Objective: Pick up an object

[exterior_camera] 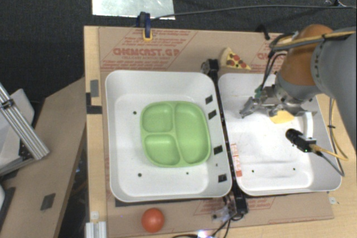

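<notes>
**Where the gripper (249,108) hovers, a yellow piece (281,117) lies close**

Low over the right-hand bin (268,175), it points toward frame left; open or closed, I cannot tell. The yellow piece sits on the bin floor just to its right.

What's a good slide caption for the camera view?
Gripper over the right bin beside a yellow piece; green divided plate sits in the left bin.

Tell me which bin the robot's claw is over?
The bin on the view's right, where the gripper is beside a yellow piece. The other bin holds a green divided plate.
</notes>
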Action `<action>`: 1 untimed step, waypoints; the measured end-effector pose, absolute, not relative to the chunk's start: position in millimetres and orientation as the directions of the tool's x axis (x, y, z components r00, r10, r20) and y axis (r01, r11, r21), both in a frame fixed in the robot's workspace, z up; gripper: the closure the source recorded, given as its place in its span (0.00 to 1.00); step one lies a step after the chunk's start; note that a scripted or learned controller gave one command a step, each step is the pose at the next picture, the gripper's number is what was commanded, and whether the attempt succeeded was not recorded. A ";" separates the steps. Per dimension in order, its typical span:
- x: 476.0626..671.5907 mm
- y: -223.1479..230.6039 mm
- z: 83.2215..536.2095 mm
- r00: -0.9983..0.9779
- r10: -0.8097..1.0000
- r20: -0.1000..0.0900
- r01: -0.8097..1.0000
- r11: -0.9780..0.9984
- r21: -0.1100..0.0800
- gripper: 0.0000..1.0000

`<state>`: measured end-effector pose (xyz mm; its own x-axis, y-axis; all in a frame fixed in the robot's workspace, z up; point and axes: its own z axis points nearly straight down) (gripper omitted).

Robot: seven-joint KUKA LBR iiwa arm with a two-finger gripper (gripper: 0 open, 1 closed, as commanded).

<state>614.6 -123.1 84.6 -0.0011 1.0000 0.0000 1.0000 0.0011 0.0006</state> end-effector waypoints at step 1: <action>615.8 -123.1 96.2 -0.001 1.000 0.000 1.000 0.001 0.004 1.00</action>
